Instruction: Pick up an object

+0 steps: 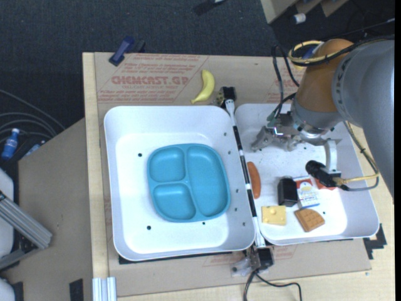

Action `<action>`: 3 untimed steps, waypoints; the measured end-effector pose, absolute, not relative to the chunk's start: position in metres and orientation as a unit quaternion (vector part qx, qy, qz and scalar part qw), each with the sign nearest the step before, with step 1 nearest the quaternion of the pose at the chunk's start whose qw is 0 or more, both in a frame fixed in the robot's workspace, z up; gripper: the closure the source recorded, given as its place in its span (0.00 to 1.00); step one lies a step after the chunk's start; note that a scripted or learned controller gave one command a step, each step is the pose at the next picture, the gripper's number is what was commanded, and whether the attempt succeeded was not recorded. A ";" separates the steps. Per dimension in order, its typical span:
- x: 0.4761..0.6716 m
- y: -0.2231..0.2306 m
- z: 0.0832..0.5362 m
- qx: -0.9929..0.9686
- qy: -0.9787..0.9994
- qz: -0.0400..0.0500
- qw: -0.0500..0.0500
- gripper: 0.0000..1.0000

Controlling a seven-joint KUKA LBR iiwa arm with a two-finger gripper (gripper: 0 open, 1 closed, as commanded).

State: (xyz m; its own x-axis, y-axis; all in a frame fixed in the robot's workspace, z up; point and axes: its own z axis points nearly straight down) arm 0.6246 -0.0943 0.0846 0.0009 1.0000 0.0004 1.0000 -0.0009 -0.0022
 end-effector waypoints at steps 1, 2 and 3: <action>0.625 -0.094 0.095 -0.707 -0.707 0.000 0.000 1.00; 0.625 -0.094 0.095 -0.708 -0.707 0.000 0.000 0.00; 0.667 -0.102 0.085 -0.707 -0.708 0.000 -0.001 0.00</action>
